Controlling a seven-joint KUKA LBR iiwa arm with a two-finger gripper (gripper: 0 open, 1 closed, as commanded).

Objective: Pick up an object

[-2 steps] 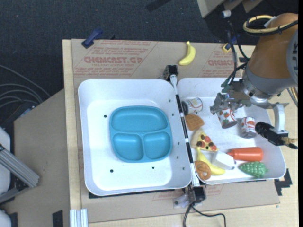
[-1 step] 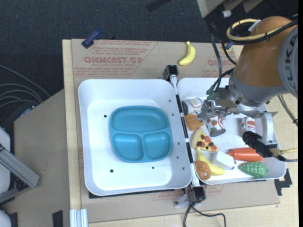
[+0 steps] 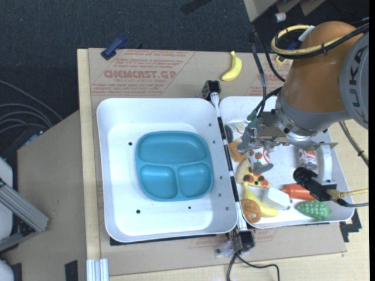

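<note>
My gripper hangs low over the left part of the right bin, right above a pile of small toy foods. Below it lie a pizza-like piece, a pretzel and a yellow banana-shaped piece. An orange carrot, a green bumpy piece, a white block and a can sit further right. An orange piece lies by the bin's left wall. The arm's orange band covers the bin's far part.
The left bin holds a blue three-compartment tray. A yellow banana lies on the cardboard behind the bins, and a blue item at its far left corner. Cables run along the right side.
</note>
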